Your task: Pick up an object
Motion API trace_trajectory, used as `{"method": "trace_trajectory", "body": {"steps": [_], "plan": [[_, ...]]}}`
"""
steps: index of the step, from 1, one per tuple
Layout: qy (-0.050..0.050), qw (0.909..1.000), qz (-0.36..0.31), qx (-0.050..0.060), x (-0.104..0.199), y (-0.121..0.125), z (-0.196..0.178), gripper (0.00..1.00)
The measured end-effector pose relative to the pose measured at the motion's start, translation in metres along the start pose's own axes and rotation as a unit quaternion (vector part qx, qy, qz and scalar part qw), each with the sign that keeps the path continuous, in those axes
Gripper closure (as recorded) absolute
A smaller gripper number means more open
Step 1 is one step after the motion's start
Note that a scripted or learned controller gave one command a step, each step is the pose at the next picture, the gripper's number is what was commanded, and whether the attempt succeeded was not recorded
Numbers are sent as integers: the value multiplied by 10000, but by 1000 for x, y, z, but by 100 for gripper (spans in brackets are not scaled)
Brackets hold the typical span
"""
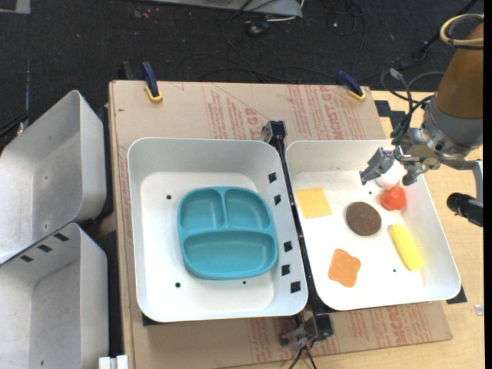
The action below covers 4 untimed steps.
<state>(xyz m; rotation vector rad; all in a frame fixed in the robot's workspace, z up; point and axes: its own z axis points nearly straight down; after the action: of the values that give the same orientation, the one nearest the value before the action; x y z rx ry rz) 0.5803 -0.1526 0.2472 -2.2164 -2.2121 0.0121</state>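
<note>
My gripper (pixel 386 177) hangs over the far right part of the right bin (pixel 446 283), its two fingers spread apart and open. A small red object (pixel 394 198) lies just below the fingers, with a white bit at its upper left showing in the gap between them. I cannot tell whether the fingers touch it. Also in this bin are a yellow cheese square (pixel 314 203), a round brown patty (pixel 363 217), a yellow corn cob (pixel 406 246) and an orange piece (pixel 344 267).
The left bin (pixel 146 206) holds a teal divided tray (pixel 227 232). A black divider with clamps (pixel 288 229) runs between the bins. Two spare white bins (pixel 46 206) sit off the bench at the left. Blue and yellow clamps (pixel 152 83) grip the board's far edge.
</note>
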Motion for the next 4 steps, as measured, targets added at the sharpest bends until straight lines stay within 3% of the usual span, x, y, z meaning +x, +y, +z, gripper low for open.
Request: {"method": "trace_trajectory", "body": {"steps": [1,2,4], "plan": [[-9,10000,-15,-61,1,2,-7,0],[-4,10000,-1,-33,-1,1,57,0],[-21,10000,-6,-79,-3,9,153,0]]}}
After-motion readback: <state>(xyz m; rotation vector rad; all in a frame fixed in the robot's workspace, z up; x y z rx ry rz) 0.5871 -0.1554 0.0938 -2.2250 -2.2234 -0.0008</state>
